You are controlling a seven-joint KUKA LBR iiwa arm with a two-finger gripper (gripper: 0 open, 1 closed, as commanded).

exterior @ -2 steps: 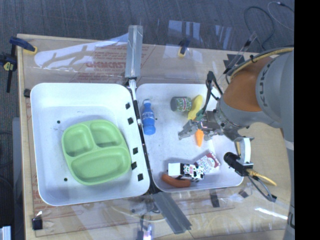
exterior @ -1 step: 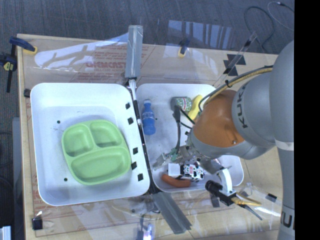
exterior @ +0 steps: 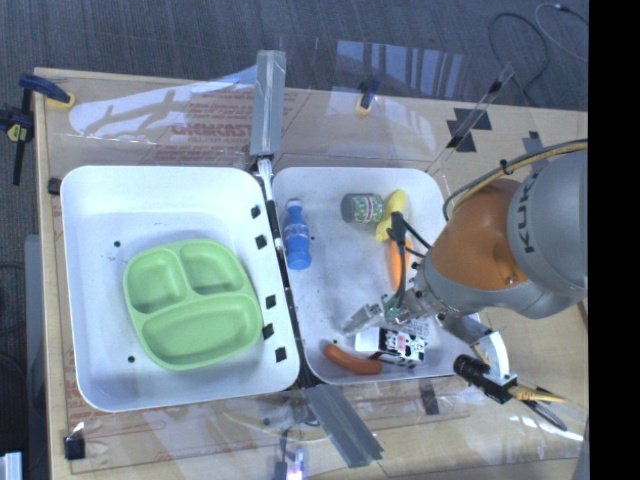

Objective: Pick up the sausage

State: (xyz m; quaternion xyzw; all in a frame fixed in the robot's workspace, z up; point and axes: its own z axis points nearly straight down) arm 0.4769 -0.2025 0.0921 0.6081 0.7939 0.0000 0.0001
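So the grey arm with the orange band [exterior: 480, 248] comes in from the right and hangs low over the right-hand shallow white bin [exterior: 330, 193], with its jaws [exterior: 395, 313] down near the bin's front half. Honestly can't tell whether the jaws are wide or narrow, the wrist hardware blocks the view from up here.

The reddish-brown sausage [exterior: 352, 359] lies flat on the floor of that right bin, close to the front wall and a bit left of the gripper. Nothing is gripping it. Just beside its right end sits a small black-and-white printed packet [exterior: 400, 344] (could be a box, it's too small to read).

Other stuff in the same bin: a blue plastic bottle [exterior: 296, 235] lying along the left wall, a small greenish can on its side [exterior: 362, 208] near the back, a yellow banana [exterior: 392, 213] just right of the can, and a thin orange carrot [exterior: 396, 261] running from the banana towards the gripper.

The left white bin [exterior: 90, 198] holds a light green divided plastic tray [exterior: 192, 303] with three compartments, sitting flat in the middle. Both bins sit side by side on the wooden worktop [exterior: 130, 108].
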